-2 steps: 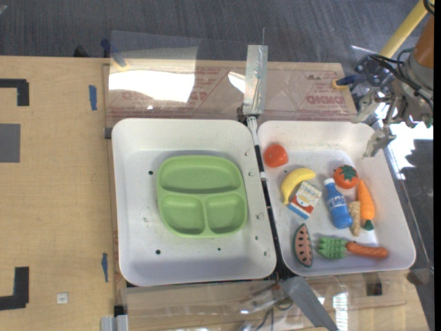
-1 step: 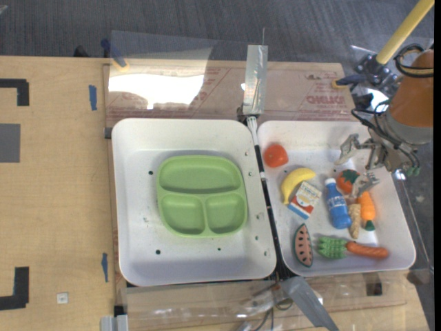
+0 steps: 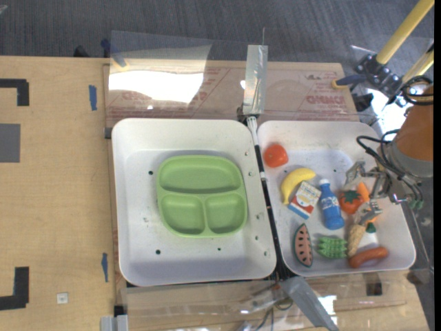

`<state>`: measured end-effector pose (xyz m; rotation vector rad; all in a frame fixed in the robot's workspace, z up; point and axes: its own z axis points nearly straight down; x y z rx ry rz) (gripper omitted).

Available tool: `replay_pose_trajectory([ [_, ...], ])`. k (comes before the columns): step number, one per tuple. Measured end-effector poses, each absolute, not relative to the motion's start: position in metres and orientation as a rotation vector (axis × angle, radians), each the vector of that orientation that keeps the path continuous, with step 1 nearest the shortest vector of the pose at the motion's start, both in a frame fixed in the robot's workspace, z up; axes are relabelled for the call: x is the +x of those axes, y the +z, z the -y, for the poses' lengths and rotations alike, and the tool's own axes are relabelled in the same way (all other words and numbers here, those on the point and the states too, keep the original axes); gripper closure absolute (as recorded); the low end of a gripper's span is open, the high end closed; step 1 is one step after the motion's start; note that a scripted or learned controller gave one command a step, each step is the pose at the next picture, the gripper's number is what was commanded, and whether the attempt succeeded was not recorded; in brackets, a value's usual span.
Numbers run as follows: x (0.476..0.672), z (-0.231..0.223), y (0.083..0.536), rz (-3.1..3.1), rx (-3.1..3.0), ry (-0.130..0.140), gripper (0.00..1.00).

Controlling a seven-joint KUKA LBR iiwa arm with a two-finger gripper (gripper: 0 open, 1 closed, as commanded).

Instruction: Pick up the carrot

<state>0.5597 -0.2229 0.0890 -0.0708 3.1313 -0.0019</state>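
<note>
The carrot (image 3: 351, 200), orange with a green top, lies in the right bin (image 3: 324, 138) near its right side, just right of a blue bottle (image 3: 331, 208). My gripper (image 3: 364, 193) reaches in from the right and hangs over the carrot's right end. Its two metal fingers (image 3: 356, 171) are spread, one beyond the carrot and one nearer the camera. They are open and have no hold on the carrot.
The right bin also holds a red-orange tomato (image 3: 275, 155), a banana (image 3: 298, 181), a small carton (image 3: 303, 200), a watermelon slice (image 3: 302, 245), a green vegetable (image 3: 331, 247), a corn cob (image 3: 356, 235) and a sausage (image 3: 368, 256). The left bin (image 3: 131, 254) bears a green divided plate (image 3: 202, 194).
</note>
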Motion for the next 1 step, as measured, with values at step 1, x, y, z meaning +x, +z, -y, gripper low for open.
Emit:
replay_pose_trajectory([
  [1, 0.5645, 0.222, 0.1029, -3.118, -0.073, -0.009, 1.0],
])
